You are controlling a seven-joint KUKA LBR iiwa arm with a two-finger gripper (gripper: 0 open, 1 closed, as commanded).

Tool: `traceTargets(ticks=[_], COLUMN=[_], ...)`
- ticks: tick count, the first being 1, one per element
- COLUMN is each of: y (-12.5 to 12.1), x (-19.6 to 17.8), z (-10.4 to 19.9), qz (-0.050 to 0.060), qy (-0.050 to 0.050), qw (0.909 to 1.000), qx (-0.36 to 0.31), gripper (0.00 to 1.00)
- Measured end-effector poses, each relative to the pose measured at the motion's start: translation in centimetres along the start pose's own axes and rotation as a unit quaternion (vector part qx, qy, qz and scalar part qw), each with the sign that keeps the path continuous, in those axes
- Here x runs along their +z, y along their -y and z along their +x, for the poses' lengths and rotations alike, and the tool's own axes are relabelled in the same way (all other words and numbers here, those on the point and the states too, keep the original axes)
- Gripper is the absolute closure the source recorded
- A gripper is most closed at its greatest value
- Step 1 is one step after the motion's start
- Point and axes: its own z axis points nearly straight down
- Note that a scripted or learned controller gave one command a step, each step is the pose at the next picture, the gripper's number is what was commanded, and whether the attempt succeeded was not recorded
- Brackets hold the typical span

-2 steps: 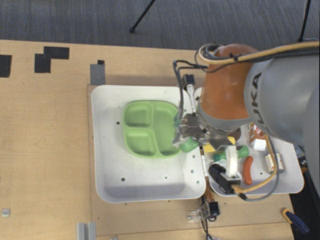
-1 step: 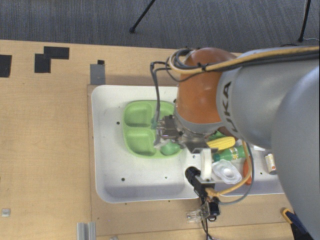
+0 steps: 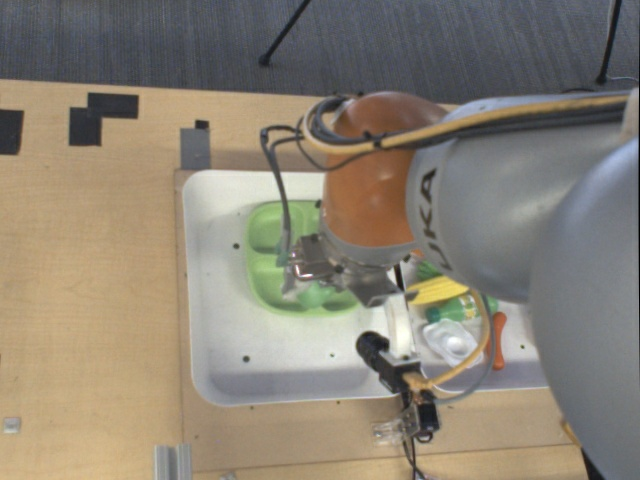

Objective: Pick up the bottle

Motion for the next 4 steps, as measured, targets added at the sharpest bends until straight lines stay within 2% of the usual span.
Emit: traceTargets(ticks=[1,2,3,4], y=[1.3,0.4,-3.4,0.3], x=[-1.3,-1.4,1.0,1.2], z=[-8.5,-2.8,3.3,-1.9], qz=[0.000,0.000,0.000,0.000], qy=[0.000,0.000,0.000,0.000], qw=[0.9972,0.9966,0.9955,0.9966], qx=[-0.075,-0.082,-0.095,-0.083], gripper=[1.00,1.00,1.00,1.00])
